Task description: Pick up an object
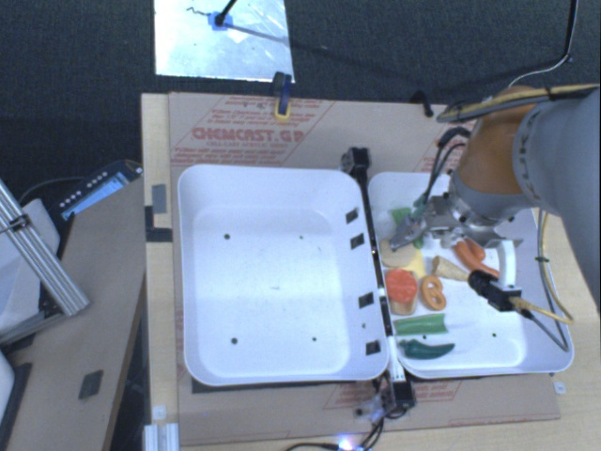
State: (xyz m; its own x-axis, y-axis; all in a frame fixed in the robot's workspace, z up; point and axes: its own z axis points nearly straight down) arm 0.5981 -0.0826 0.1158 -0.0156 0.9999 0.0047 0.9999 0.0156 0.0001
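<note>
While crowding the right bin (535, 350), toys surround the gripper (406, 236).

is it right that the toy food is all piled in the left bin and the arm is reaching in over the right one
Not quite. The camera view shows the toy food, such as the red piece and the dark green pepper, lying in the right bin, not the left bin. The arm does reach in over the right bin.

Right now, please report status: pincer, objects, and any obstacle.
Pincer low over right bin, nothing seen held. Red-orange piece, green stick, dark green pepper lie loose. Arm covers bin's far part.
</note>
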